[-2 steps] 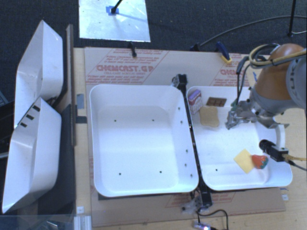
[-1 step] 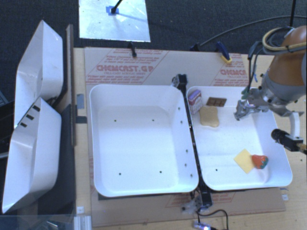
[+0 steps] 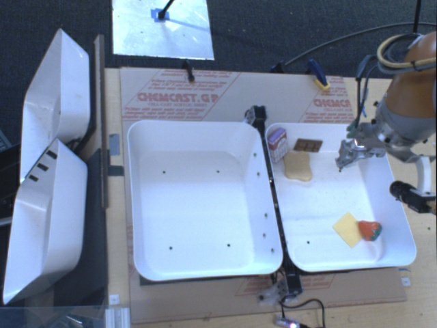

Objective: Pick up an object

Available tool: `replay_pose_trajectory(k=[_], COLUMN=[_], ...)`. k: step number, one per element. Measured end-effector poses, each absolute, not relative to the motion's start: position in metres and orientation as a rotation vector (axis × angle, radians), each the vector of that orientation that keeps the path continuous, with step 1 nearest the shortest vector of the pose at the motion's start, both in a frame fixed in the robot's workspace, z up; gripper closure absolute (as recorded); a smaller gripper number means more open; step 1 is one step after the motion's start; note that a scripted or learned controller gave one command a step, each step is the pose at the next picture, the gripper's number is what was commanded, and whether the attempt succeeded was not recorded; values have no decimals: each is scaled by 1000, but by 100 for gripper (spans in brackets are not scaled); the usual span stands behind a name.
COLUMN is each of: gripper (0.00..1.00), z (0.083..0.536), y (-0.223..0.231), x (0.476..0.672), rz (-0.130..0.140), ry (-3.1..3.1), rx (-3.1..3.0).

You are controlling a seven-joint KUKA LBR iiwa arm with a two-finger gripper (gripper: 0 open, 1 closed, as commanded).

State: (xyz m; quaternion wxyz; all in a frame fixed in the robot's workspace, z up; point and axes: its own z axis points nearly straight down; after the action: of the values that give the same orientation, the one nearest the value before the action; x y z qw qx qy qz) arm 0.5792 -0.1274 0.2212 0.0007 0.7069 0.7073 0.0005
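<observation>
Both bins [image 3: 205, 203] on the surface [image 3: 171, 91] are viewed from above at a slant, from moderately far.

Above the right bin [image 3: 403, 248] we see the gripper [image 3: 345, 157] hanging near the far wall, its arm [image 3: 410, 94] covering that bin's far right corner. Against the divider [image 3: 270, 183] stands a small carton [image 3: 276, 144], with a brown chocolate piece [image 3: 308, 145] and a tan cookie [image 3: 298, 166] just beside it, crowding the far left of that bin. A yellow block [image 3: 348, 229] touches a red-orange toy [image 3: 369, 230] near the right bin's near right corner. Between these two clusters we find bare floor across the right bin's middle and near left. Left of the divider, the left bin [image 3: 147, 183] offers open floor throughout.
</observation>
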Motion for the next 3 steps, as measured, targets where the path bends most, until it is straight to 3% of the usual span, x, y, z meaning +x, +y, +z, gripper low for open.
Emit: replay_pose_trajectory(k=[3], gripper=[100], z=[225], y=[32], x=[590], rz=[2], ry=[2228], rx=[2216])
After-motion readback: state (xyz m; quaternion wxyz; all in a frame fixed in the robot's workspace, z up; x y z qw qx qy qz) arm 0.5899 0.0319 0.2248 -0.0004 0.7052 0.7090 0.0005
